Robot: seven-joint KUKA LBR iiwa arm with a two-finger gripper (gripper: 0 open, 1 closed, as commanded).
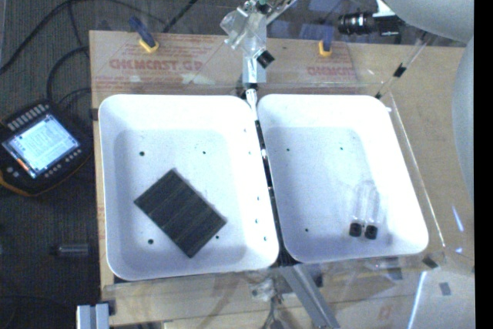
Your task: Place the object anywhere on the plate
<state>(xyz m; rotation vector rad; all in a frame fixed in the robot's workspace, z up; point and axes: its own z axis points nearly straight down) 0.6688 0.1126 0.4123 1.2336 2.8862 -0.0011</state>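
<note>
Gripper (250, 81) above bins' far rim; finger state cannot tell. Dark plate (180, 212) lower left of it; clear object (365, 210) lower right.

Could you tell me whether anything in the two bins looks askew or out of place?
The dark ribbed plate in the left bin lies turned at a slant to the bin's walls. Nothing looks spilled or damaged; the clear object lies in the right bin.
</note>
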